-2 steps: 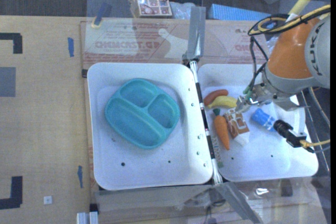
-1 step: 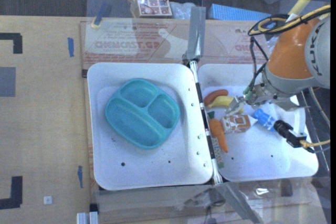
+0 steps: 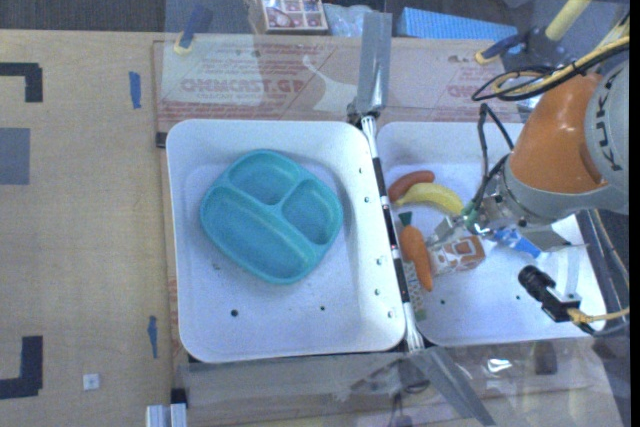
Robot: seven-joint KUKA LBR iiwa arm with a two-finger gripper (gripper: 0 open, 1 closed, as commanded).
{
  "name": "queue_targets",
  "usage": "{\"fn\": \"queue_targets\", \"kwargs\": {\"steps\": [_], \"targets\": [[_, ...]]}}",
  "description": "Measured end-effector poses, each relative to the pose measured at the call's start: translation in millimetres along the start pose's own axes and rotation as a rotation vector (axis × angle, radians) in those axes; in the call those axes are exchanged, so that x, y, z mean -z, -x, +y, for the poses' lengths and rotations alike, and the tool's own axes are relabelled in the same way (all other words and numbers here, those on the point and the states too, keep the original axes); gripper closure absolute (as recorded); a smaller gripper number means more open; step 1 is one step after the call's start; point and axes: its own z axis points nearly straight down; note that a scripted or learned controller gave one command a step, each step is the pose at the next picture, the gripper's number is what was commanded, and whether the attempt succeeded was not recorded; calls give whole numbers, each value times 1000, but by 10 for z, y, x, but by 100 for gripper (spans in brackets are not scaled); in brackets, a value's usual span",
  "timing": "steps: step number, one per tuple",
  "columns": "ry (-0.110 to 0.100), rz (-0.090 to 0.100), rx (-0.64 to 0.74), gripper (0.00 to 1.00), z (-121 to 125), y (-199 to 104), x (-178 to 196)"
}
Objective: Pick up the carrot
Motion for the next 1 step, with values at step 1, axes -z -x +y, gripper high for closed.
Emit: {"fn": "queue_targets", "kwargs": {"steps": [1], "targets": [[6, -4, 121, 0, -4, -1, -5]]}}
